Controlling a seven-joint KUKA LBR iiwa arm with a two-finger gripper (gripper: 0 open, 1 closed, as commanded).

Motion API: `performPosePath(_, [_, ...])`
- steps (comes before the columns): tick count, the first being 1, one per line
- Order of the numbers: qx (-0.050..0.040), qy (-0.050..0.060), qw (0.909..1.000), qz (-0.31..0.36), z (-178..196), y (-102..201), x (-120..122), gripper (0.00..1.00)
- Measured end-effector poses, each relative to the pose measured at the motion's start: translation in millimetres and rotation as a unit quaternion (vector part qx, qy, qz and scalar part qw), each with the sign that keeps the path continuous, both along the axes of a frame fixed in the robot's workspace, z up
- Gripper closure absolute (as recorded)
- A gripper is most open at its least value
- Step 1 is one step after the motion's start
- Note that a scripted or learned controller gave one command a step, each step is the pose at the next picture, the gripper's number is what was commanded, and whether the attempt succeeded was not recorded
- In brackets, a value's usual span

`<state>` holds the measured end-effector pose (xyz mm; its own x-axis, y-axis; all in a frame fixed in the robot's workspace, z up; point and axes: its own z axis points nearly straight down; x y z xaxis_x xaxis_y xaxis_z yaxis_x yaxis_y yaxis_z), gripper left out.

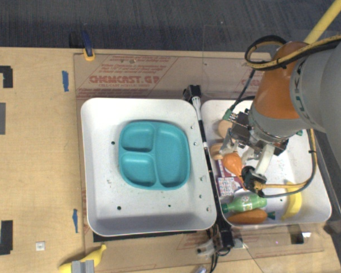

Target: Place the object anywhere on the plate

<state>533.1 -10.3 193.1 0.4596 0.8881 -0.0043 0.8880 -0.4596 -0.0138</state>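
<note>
The teal plastic plate (155, 154), moulded into three compartments, sits bare in the middle of the left white bin (96, 152), ready and waiting. Over in the right white bin (318, 203) is the clutter: a rounded orange toy piece (233, 164) right beneath the arm, a printed purple packet (227, 185) below it, a green plastic bottle (245, 202), an orange carrot-shaped toy (250, 215) and a yellow banana-shaped toy (294, 205) nearer the front edge. The gripper (247, 152) hangs low over that pile, just beside the rounded orange piece, and I cannot tell how it is set or whether anything is caught in it. The pick looks like the step in hand: to do it well, single out one item, come straight down clear of its neighbours, lift cleanly, then carry it over the divider to any compartment.
</note>
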Motion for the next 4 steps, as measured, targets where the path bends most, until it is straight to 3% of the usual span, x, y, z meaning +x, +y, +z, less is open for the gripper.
performPosePath(1, [-0.0017, -0.008, 0.9962, -0.087, 47, 47, 3, 1.00])
performPosePath(2, [-0.0014, -0.005, 0.9900, -0.141, 46, 124, 35, 1.00])
performPosePath(3, [-0.0040, -0.005, 0.9370, -0.349, 20, 146, 39, 1.00])
performPosePath(4, [-0.0023, -0.005, 0.9251, -0.380, 31, 230, -10, 1.00])
